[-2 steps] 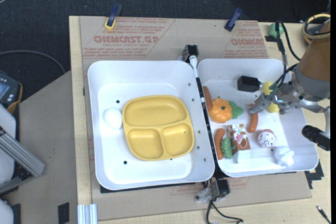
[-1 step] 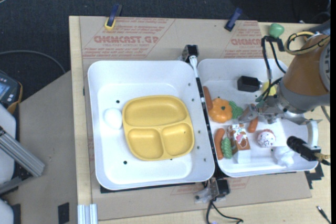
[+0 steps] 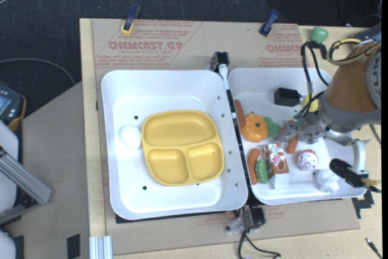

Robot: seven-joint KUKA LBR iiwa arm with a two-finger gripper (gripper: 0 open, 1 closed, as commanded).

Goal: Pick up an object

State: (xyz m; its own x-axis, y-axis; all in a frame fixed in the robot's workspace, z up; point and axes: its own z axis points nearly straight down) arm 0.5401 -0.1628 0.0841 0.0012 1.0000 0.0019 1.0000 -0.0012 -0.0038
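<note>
- Claw (image 3: 298,130) is lowered into the right bin (image 3: 315,194), near the orange pumpkin toy (image 3: 254,127), probably to reach one.
- Its state cannot be told.

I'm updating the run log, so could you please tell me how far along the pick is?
Done: the arm has reached over the right bin, placing the end effector low among the toys, near the orange pumpkin and the small carrot-like piece.
In hand: nothing visibly lifted; whether anything is gripped cannot be told.
Left: securing and raising an object. The yellow tray and white egg lie in the left bin.
</note>
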